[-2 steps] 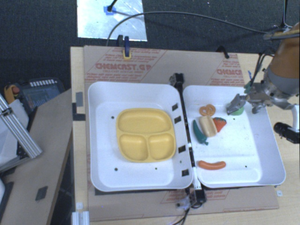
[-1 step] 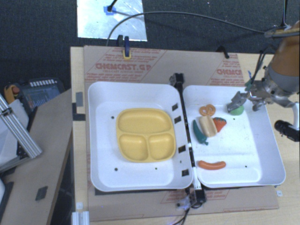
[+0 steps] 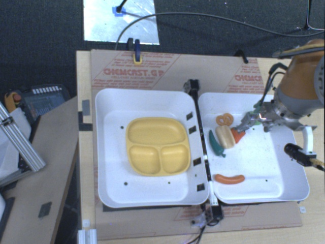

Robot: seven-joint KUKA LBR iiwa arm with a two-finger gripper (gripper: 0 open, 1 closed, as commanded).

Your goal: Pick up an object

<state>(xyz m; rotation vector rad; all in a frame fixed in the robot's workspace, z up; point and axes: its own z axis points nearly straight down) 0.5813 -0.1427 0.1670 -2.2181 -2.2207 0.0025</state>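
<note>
The right bin (image 3: 284, 193) holds several toy foods. A pretzel (image 3: 224, 119) lies near its back left, and a tan bread roll (image 3: 225, 136) sits just below it. A green pepper (image 3: 216, 144) curves along the roll's left side. A red-orange piece (image 3: 238, 135) pokes out at the roll's right. An orange sausage (image 3: 229, 178) lies alone near the front. My gripper (image 3: 246, 124) reaches in from the right, low over the bin. Its tip is just above and right of the red-orange piece, close to the pretzel. Nothing shows held in it.
The left bin (image 3: 109, 187) holds a yellow divided plate (image 3: 156, 145). A black divider strip (image 3: 199, 136) with clips runs between the bins. A black fitting (image 3: 299, 154) hangs off the arm over the right bin's right edge. Cables cross the dark floor behind the bench.
</note>
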